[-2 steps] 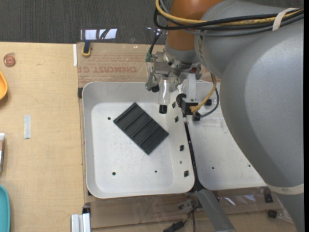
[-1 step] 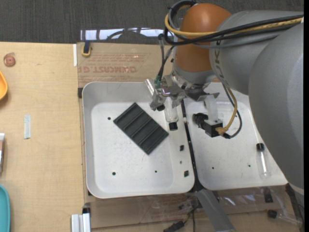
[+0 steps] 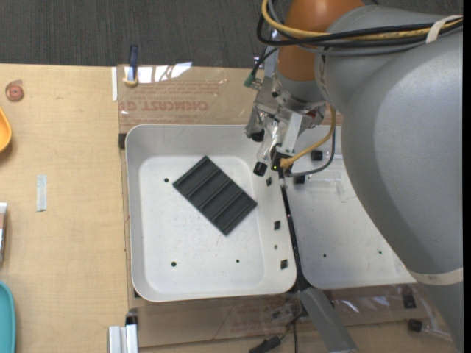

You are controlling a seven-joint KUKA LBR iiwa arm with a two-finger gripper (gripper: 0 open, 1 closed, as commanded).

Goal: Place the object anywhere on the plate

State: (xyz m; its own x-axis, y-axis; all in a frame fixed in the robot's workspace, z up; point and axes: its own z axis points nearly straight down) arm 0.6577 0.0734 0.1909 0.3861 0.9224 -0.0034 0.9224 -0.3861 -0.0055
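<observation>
- Hovering above the divide between both bins, our gripper (image 3: 271, 160) carries nothing we can see; whether it's open, we cannot tell.
- We judge the dark ribbed plate (image 3: 215, 194), lying flat in the left bin (image 3: 147, 271), is positioned as the drop target.

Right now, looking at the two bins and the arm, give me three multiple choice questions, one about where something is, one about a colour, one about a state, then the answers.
1. Where does the ribbed slab lie?
A. in the left bin
B. in the right bin
C. on the wooden bench

2. What colour is the slab?
A. white
B. dark grey
C. orange

3. How does the slab stand toward the claw?
A. pinched in it
B. hanging below it
C. flat on the bin floor, apart from it

Answers:
1. A: it rests inside the left bin, toward its upper middle.
2. B: it reads dark grey against the white floor.
3. C: the claw hovers at the bin's right rim, with white floor between it and the slab.
</observation>
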